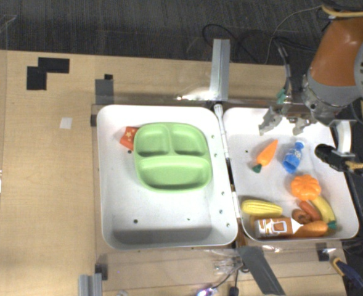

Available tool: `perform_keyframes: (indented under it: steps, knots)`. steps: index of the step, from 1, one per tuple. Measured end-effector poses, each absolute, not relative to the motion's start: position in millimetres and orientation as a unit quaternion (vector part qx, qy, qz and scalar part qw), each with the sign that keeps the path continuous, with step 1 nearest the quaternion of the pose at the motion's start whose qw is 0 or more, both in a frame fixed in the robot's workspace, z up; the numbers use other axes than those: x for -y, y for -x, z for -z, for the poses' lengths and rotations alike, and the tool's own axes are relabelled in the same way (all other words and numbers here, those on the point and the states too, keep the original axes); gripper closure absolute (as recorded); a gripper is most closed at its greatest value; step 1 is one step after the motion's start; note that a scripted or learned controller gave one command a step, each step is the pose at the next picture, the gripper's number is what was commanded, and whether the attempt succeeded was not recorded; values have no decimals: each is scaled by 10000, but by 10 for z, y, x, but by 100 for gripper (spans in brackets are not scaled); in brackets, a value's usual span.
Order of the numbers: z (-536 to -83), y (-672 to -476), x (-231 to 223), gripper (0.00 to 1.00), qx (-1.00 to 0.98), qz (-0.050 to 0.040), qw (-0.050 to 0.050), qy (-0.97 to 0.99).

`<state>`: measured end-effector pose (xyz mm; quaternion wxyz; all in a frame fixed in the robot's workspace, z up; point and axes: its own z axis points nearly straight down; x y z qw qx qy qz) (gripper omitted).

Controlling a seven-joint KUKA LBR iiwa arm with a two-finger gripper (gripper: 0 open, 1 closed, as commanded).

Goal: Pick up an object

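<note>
Gripper: jaws spread apart, holding nothing, poised over the right bin's far end.
Green tray: left bin, well left of the jaws.
Bottle with orange label: near wall, well below the jaws; writing too small to read.
Toy carrot: just below the jaws, likeliest pick. Risk, as judged: rounded and tilted, it may roll or squirt out on closing.
Blue bottle: beside the carrot, could be knocked.
</note>
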<state>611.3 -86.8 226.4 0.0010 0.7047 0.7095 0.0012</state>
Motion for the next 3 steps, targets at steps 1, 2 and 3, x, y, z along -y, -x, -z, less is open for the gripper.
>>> perform_keyframes:
  steps: [1,2,3]
  knots:
    - [-961,-6108,1152,0,-7622,-22,28,-6474]
    - [-1082,-6128,1147,100,-7621,-39,52,-6474]
    - [-1869,-6629,468,100,-7340,-22,22,-6791]
